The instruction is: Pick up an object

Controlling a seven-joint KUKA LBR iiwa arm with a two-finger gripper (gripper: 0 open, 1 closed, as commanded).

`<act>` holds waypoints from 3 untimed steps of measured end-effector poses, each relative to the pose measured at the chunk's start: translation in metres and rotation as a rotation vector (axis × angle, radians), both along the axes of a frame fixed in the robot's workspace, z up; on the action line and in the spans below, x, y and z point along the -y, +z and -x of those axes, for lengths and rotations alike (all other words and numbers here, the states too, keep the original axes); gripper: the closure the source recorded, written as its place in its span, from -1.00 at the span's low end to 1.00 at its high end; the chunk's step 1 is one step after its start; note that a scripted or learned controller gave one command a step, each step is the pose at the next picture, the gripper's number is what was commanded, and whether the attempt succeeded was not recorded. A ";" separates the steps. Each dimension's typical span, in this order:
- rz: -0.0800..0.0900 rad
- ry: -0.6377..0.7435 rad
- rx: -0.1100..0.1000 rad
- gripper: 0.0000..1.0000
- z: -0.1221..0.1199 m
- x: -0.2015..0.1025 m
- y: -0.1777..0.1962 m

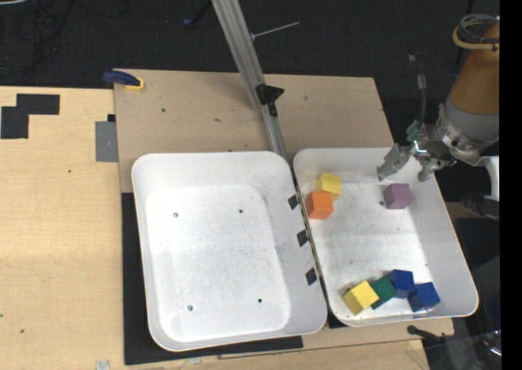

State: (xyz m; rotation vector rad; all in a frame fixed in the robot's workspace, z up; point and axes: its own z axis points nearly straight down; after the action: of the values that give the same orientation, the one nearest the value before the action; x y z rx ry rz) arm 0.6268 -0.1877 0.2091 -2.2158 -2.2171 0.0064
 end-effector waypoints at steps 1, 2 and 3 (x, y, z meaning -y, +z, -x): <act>0.002 0.003 0.005 -1.00 -0.001 0.000 0.003; 0.000 0.003 0.000 -1.00 0.002 -0.011 -0.051; 0.005 0.000 0.011 -1.00 -0.001 -0.002 -0.092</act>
State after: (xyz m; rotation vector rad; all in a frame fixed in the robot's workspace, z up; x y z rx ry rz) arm 0.6279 -0.1857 0.1172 -2.2243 -2.2250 0.0002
